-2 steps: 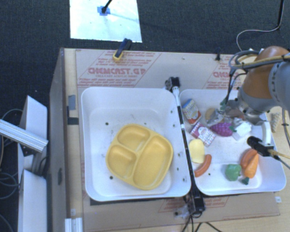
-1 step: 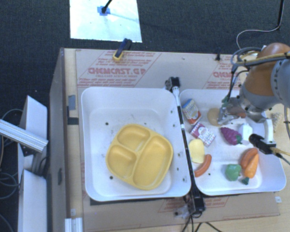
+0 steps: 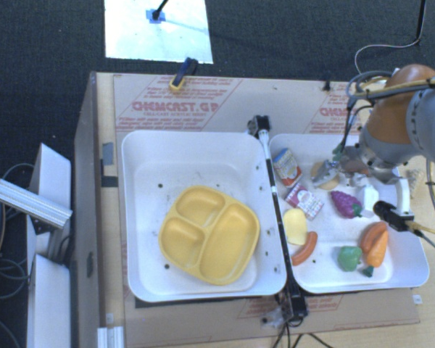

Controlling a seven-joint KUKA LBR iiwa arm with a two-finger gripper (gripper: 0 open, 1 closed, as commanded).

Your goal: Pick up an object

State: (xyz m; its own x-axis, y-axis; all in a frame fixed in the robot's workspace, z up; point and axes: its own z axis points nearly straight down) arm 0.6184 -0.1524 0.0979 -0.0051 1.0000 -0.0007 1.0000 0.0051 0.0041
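Down over the right bin's [image 3: 420, 270] far side, the gripper [image 3: 348, 167] hangs near a tan toy [image 3: 323, 172] that sits toward the divider; the purple grape cluster [image 3: 346, 203] lies just nearer the front edge; whether anything is held cannot be told.

Dark carpet floor [image 3: 290, 20] surrounds the desk [image 3: 203, 100], whose protective sheet bears red lettering. A pale, brightly lit square sheet [image 3: 156, 20] lies on the floor beyond it.
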